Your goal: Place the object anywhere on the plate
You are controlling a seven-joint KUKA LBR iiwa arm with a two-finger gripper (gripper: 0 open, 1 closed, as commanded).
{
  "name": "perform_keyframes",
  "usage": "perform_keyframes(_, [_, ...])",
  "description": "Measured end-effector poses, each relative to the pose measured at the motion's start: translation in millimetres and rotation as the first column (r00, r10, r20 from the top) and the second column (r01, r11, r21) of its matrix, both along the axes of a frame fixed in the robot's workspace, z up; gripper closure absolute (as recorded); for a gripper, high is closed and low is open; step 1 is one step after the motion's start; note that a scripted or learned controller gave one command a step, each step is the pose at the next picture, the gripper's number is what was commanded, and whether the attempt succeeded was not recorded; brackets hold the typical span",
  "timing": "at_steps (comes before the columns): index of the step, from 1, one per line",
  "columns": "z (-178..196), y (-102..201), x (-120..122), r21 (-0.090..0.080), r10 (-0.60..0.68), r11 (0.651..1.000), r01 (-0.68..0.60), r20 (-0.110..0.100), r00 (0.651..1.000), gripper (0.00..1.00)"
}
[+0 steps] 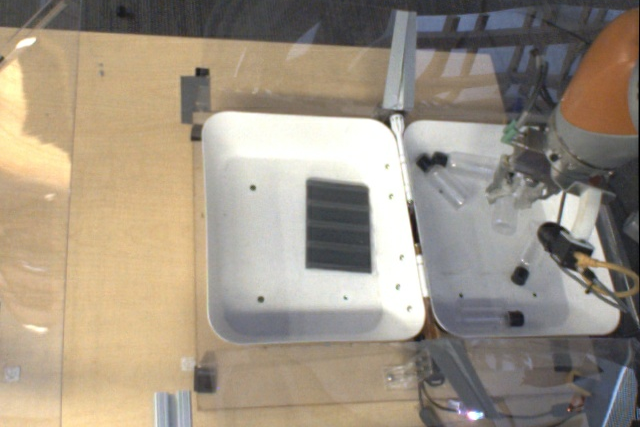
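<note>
Centrally, ribbed dark rectangular plate [338, 225]

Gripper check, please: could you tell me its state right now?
Gripper: over the right bin; open or closed cannot be told.

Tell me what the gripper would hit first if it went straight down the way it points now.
Probably a clear tube lying just under the gripper, or else the white floor of the right bin beside it. Depth is hard to judge from this slanted view. The dark plate sits in the left bin, off that line.
</note>
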State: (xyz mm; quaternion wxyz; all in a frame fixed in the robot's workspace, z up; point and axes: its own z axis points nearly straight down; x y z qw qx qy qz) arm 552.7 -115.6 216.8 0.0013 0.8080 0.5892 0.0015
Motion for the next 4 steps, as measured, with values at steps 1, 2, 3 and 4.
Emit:
perform_keyframes(1, [-27, 71, 72, 0.001, -0.130, 0.991, 0.130, -0.003, 0.991, 1.00])
perform_keyframes(2, [-31, 110, 104, 0.000, 0.252, 0.968, -0.252, 0.000, 0.968, 1.00])
perform_keyframes(3, [-30, 165, 117, -0.004, 0.656, 0.755, -0.656, 0.003, 0.755, 1.00])
perform_keyframes(4, [-119, 231, 113, 0.009, 0.678, 0.736, -0.677, -0.010, 0.735, 1.00])
